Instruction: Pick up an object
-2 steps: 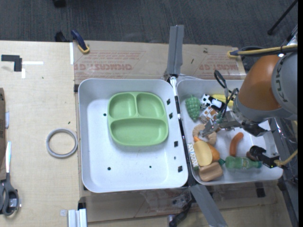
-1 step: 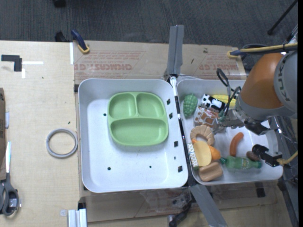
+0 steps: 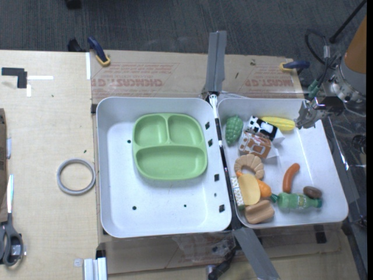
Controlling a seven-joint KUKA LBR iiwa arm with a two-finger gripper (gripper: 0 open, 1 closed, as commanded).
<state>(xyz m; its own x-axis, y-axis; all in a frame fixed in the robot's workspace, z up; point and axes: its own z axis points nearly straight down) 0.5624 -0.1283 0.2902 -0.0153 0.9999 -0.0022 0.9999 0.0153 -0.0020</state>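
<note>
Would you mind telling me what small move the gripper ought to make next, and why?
Probably a short shift leftward and down toward the yellow banana. The gripper sits at the right bin's upper right edge, holding nothing visible, and the banana lies just to its left, the nearest toy and fairly free on its right side.

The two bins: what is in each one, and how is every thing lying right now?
Green tray: flat in the left bin, nothing on it.
Banana: on its side in the right bin.
Sausage: lying apart.
Green bottle: on its side.
Croissant: touching its neighbours.
Gripper: at the right bin's far corner.
</note>
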